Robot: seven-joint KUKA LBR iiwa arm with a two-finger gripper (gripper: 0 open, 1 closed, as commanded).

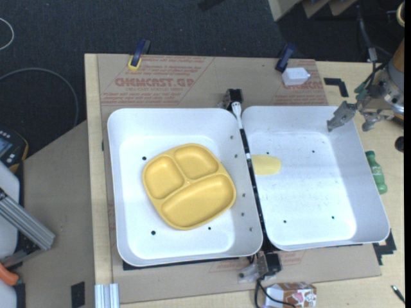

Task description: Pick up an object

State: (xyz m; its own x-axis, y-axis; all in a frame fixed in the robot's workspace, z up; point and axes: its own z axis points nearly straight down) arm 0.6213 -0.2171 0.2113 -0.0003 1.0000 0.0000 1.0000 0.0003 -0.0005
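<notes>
- The yellow divided tray (188, 185) lies flat in the left bin (122, 130), open side up, turned a little askew to the bin walls. It sits near the bin's middle, so bare white floor shows on every side of it.
- A small pale yellow piece (266, 165) rests in the right bin (340, 172), pressed close to that bin's left wall, just beside the ridge where the two bins meet. That wall would likely crowd one finger of any grasp from above.
- The gripper (350, 113) hangs over the right bin's upper right corner, at about the rim, well apart from both yellow things. Its jaws look spread, with one grey finger (339, 117) angled down towards the bin floor and nothing between them.
- Judged from this, the pick is not yet begun: no object is lifted or touched.
- The right bin's floor is bare across its middle and lower part, so the arm has open room to sweep leftward to the small piece.
- The tray's broad rim gives an easier edge to pinch, but reaching it means crossing the ridge between the bins.
- Clamps (137, 53) and a small white block (295, 76) sit on the tabletop (212, 79) behind the bins, clear of that path.
</notes>
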